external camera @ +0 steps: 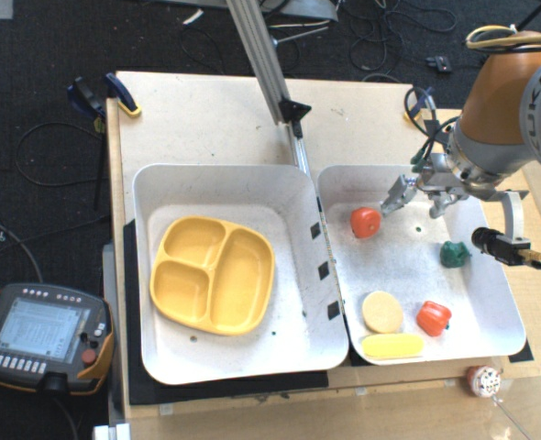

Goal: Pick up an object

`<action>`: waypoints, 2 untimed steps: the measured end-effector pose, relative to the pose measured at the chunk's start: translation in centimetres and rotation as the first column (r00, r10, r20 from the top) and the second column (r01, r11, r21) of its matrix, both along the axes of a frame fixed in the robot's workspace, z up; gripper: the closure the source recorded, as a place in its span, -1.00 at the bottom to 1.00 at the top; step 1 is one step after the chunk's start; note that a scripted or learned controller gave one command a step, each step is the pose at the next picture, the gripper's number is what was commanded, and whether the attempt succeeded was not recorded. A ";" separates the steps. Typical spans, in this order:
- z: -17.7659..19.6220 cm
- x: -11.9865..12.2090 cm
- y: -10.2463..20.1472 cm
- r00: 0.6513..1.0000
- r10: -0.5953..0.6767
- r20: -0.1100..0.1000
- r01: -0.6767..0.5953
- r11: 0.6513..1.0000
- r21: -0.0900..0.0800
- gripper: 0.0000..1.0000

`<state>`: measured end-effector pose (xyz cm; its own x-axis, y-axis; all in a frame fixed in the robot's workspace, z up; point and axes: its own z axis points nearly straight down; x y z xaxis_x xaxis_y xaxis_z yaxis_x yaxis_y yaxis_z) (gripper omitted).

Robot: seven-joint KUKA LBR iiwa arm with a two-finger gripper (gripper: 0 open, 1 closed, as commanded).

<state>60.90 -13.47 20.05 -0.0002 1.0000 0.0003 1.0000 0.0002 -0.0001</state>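
While the claw (420, 197) hangs with fingers spread over the right bin (491, 273), nothing sits between them — a red tomato (365, 222) lies just beside.

Pale wooden bench (206, 122) on dark carpet (41, 44) strewn with cables (380, 26)

fixed overhead slant over both bins (142, 191)
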 end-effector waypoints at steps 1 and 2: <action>1.0 0.1 0.0 1.000 0.002 0.002 -0.002 1.000 0.000 1.00; -0.6 2.9 5.6 1.000 0.008 0.001 -0.008 1.000 0.001 1.00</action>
<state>63.83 -7.84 19.43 -0.0086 1.0000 0.0015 1.0000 0.0086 0.0013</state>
